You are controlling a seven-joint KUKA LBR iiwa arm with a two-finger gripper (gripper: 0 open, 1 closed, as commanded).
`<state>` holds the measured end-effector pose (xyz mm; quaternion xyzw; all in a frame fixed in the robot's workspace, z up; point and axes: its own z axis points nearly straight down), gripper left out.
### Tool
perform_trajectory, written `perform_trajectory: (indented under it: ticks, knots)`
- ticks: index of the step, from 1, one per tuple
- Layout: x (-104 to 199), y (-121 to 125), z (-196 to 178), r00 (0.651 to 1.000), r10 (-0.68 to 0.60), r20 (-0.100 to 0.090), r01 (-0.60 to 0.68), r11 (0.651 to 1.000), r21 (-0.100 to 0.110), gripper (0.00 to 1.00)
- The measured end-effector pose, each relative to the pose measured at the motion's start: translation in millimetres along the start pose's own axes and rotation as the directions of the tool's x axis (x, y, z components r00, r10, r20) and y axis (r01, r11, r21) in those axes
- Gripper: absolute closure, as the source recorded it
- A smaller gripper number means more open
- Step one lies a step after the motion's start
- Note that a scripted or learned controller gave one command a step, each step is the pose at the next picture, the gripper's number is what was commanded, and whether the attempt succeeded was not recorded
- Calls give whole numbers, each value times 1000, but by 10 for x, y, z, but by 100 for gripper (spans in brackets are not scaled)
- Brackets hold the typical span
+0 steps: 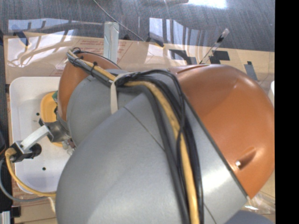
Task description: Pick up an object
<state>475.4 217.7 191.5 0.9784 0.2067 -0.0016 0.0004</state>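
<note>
- Grey and orange, the arm looms close to the camera, reaching over the left white bin.
- A yellow object lies in that bin, half hidden behind the arm, with a scrap of green at its top.
- The gripper sits low just beside the yellow object; I cannot tell whether it is clenched or released.

Arm is reaching in from right, covering most of bench. Left bin is showing at far left; one object is lying in it, partly under arm.
</note>
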Motion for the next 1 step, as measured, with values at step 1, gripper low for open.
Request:
perform_trajectory:
  ticks: [1]
  knots:
    - [-12, -4, 674, 994, 111, 5, -111, 994, 0, 100]
